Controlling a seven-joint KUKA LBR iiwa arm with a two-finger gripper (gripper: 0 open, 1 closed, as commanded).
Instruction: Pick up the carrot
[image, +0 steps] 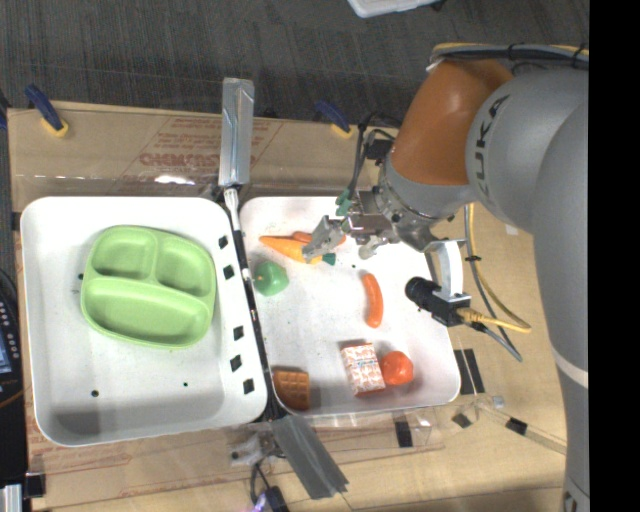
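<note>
Arm bends in from the right, fingers (328, 243) closed around the carrot (286, 243).

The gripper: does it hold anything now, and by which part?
It cannot be told. The gripper sits at the thick end of the carrot, but no clear grasp shows.

Lettering "KUKA" on grey arm housing (500, 130), running vertically near the orange band, partly cut by the curve of the casing. Faint red print on clear plastic sheet (180, 150) over cardboard behind the bins: large letters and smaller lines beneath, too washed out to read. Printed red-and-white small carton (361, 368) in right bin (300, 330): markings present, illegible at this size.
</note>
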